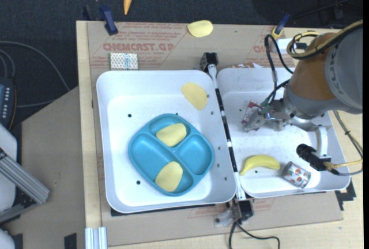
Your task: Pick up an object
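From above, the grey and orange arm reaches into the right bin (331,184), its gripper (253,118) low near the bin's left wall. I cannot tell its state or whether it holds anything. A banana (259,163) lies nearer the front, apart from it, beside a small printed can (296,174). Closing here could well catch nothing, or scrape the bin floor.
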`<state>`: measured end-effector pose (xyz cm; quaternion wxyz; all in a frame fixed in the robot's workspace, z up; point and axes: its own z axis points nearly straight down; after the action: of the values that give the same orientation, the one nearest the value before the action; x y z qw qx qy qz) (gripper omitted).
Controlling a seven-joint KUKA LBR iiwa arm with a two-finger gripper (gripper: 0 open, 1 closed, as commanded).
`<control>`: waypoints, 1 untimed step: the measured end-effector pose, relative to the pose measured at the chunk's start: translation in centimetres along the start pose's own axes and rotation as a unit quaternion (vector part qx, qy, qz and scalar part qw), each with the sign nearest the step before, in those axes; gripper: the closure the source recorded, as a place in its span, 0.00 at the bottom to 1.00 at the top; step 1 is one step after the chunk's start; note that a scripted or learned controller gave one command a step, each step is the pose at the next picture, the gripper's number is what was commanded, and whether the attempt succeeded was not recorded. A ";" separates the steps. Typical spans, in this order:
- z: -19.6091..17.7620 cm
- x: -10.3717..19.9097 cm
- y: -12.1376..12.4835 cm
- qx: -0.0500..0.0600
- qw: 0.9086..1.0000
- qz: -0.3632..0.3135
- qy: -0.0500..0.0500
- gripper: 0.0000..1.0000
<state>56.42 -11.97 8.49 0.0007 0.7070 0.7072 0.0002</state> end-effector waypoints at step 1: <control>0.0 1.2 4.1 0.000 1.000 -0.001 0.000 0.00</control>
<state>60.51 -10.79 8.48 0.0007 0.7067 0.7076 0.0003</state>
